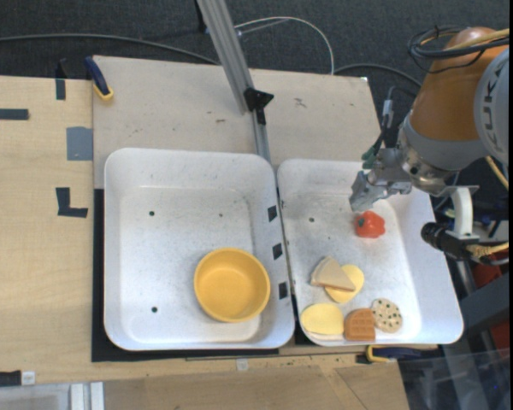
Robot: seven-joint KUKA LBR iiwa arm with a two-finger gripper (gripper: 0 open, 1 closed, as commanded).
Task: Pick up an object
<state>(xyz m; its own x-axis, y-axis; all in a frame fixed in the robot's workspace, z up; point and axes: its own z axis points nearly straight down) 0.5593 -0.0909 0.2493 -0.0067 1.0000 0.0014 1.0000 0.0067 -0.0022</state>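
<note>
Your white bins (188,165) look like speckled matt plastic; the yellow bowl (232,284) inside the left one seems smooth plastic

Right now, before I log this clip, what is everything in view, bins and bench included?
Bins: 2, white, side by side on the bench; left bin, right bin.
Bowl: 1, yellow, near part of the left bin.
Red item: 1, red, far part of the right bin, just under the tool.
Wedge: 1, tan, middle of the right bin, overlapping the heart-shaped yellow piece.
Round piece: 1, pale yellow, near edge of the right bin.
Brown piece: 1, orange-brown, beside it.
Cookie: 1, speckled, near right.
Clamp: 1, blue and yellow, far left bench corner.
Arm: 1, grey and orange, from the right.
Tool: 1, grey, above the red item.
</note>
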